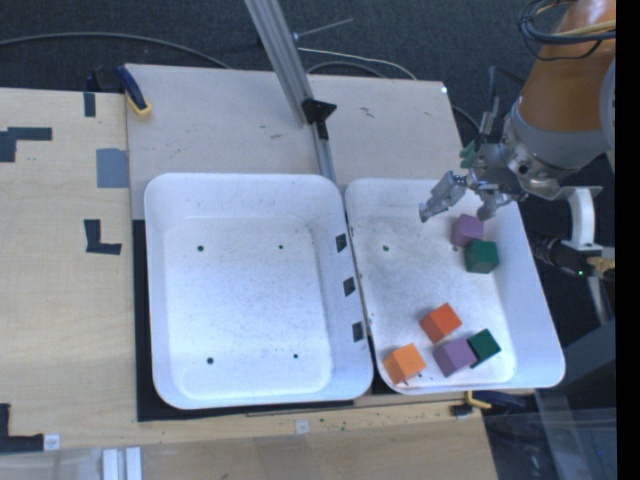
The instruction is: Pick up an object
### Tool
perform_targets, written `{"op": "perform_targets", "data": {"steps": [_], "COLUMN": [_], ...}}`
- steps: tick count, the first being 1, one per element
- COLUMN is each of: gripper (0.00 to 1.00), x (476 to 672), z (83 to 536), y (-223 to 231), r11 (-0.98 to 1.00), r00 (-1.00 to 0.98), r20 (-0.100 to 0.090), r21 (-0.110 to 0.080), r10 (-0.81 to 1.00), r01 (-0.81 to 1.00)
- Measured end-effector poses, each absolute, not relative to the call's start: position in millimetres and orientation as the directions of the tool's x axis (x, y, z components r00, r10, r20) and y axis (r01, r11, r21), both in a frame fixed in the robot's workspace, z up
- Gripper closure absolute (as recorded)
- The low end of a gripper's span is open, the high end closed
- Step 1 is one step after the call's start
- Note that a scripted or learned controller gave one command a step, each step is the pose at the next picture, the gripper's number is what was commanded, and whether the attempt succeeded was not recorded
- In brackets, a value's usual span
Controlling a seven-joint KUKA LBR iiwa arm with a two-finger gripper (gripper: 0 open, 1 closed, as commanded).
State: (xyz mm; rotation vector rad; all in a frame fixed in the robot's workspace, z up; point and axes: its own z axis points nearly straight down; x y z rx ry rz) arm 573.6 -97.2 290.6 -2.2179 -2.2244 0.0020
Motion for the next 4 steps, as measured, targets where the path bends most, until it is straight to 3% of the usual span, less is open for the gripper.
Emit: {"op": "perform_targets", "data": {"steps": [1,2,3,4], "gripper": [0.0,0.0,0.0,0.0], "x": [565.8,521.4,487.5,485.5], "z": [294.7,179.7,146.6,109.4], "y": [-87.2,-98.3,-121.9,-114.0], "r11": [0.004,-0.001,-0.003,0.0], "r00": [-0.004,0.001,0.003,0.0], "r20": [0.0,0.001,0.0,-0.002], "r21": [-0.002,-0.011,-0.008,0.003], "r10": [1.0,1.0,1.0,1.0], "r01": [1.0,1.0,1.0,1.0]}}
